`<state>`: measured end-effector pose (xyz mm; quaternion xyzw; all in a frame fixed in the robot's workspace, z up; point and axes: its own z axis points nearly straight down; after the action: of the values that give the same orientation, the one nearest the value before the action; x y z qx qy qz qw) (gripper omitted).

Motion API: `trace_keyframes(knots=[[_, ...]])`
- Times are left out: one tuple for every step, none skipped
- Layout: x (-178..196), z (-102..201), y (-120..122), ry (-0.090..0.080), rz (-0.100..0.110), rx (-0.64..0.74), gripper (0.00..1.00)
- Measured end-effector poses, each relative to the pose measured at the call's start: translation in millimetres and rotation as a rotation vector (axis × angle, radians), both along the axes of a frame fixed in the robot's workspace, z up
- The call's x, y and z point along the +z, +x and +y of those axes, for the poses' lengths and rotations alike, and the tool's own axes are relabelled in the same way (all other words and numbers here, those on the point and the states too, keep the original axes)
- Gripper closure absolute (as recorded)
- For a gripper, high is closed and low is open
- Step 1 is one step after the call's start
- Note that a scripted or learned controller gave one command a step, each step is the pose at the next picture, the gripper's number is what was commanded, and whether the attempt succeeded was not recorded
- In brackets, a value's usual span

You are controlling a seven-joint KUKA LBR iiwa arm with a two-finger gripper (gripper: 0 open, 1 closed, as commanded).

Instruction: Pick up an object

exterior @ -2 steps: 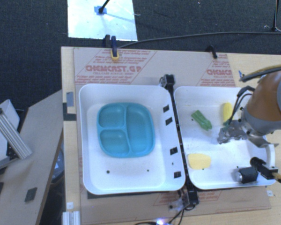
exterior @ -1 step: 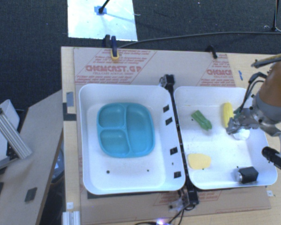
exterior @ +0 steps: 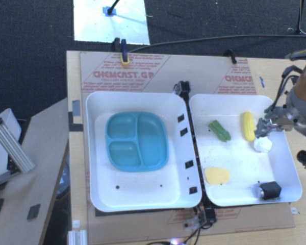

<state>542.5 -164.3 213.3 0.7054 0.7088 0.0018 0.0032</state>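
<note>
The right bin (exterior: 229, 102) holds a green pepper-like piece (exterior: 220, 130), a yellow corn cob (exterior: 249, 125), a small white ball (exterior: 263, 145), a flat yellow piece (exterior: 217, 175) and a dark grey block (exterior: 270, 190). My gripper (exterior: 263, 128) comes in from the right edge and hovers low over the bin's right side, just right of the corn and directly above the white ball. Nothing shows between its fingers.
The left bin (exterior: 99, 106) carries a blue divided plate (exterior: 137, 140). A black divider with clips (exterior: 190, 147) runs between the bins. Cables and a clamp (exterior: 123, 52) lie at the bench's back edge.
</note>
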Motion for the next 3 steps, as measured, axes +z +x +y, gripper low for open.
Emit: trace_keyframes(knots=[[10,50,15,0.003,0.003,0.005,1.00],[13,100,32,0.004,0.003,0.006,1.00],[22,151,40,0.004,0.004,0.005,1.00]])
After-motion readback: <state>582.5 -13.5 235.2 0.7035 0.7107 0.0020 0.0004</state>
